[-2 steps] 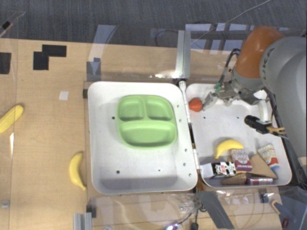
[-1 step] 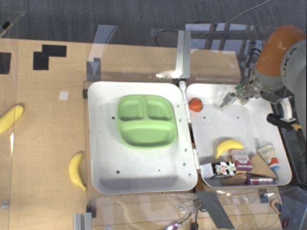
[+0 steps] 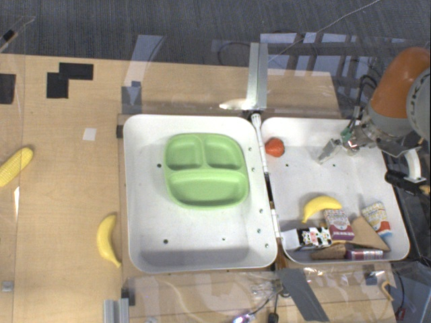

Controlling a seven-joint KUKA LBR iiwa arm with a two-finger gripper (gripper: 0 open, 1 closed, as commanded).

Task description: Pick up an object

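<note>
The arm [image 3: 397, 93] reaches over the right bin [image 3: 296, 187] from its right edge, grey with an orange band. Its gripper [image 3: 331, 152] hangs over the far half of that bin, pointing toward the bin's left edge and slightly down. The fingers [image 3: 327, 151] look close together with nothing between them, though they are small and how far they stand apart cannot be told for certain.

No single object is picked out by the task. In the right bin, a small red ball [image 3: 274, 147] sits by the far left edge, near the divider, well apart from the gripper. A banana [image 3: 320, 206] lies toward the near half, its long axis running left to right across the bin, curve arched to the far side, left tip dipping toward the near edge. Along the near edge lies a cluster: a small printed box [image 3: 339, 224], a black-and-white carton [image 3: 313, 237], a brown flat piece [image 3: 363, 237], a tube [image 3: 376, 217] tilted by the near right corner, and a dark marker [image 3: 363, 253] lying along the rim.

The left bin [image 3: 145, 200] holds a green divided plate [image 3: 205, 169] with three compartments, set in its middle.

The bench [image 3: 60, 180] is pale wood with black blocks at its far left. On it, left of the bins, lie a second banana [image 3: 108, 239], long axis running far to near, and a corn cob [image 3: 15, 167] at the left edge. Beyond the bench is grey carpet [image 3: 168, 9].
</note>
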